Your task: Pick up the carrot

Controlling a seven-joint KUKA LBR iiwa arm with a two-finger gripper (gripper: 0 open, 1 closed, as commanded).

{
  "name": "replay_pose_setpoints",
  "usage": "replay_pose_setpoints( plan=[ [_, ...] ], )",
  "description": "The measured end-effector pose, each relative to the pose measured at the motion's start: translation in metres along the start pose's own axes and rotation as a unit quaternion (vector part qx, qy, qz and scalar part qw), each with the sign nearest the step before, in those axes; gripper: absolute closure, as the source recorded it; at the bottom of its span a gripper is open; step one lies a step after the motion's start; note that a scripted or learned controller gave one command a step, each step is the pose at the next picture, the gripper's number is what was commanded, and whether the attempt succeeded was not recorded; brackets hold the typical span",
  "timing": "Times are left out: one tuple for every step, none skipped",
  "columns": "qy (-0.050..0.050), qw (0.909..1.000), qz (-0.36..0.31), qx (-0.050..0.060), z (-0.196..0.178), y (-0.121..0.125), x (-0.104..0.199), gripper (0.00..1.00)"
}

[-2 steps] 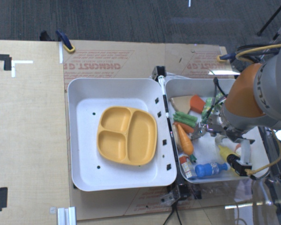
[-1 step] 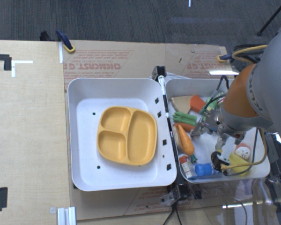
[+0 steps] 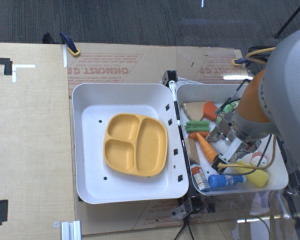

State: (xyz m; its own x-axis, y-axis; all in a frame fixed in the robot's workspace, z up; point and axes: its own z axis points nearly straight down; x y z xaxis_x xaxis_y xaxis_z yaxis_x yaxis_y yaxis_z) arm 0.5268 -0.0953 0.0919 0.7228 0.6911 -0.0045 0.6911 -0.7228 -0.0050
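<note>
Approach step: the gripper (image 3: 219, 136) hangs just beside the carrot (image 3: 206, 147) in the right bin (image 3: 212, 89), its opening indiscernible; the next move calls for straddling the carrot.

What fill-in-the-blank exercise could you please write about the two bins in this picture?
The yellow plate is divided into ____ compartments.
The carrot lies in the ____ bin as the blue bottle.
The white bin holding the plate is on the view's ____ side.
Missing words: three; same; left.
</note>
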Motion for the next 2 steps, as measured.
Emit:
replay_pose_setpoints(
  plan=[
    [-0.001,1.0000,-0.004,0.001,-0.0085,0.0004,-0.0001,1.00],
    [-0.002,1.0000,-0.003,0.001,-0.0083,0.0003,-0.0001,0.00]
  ],
)
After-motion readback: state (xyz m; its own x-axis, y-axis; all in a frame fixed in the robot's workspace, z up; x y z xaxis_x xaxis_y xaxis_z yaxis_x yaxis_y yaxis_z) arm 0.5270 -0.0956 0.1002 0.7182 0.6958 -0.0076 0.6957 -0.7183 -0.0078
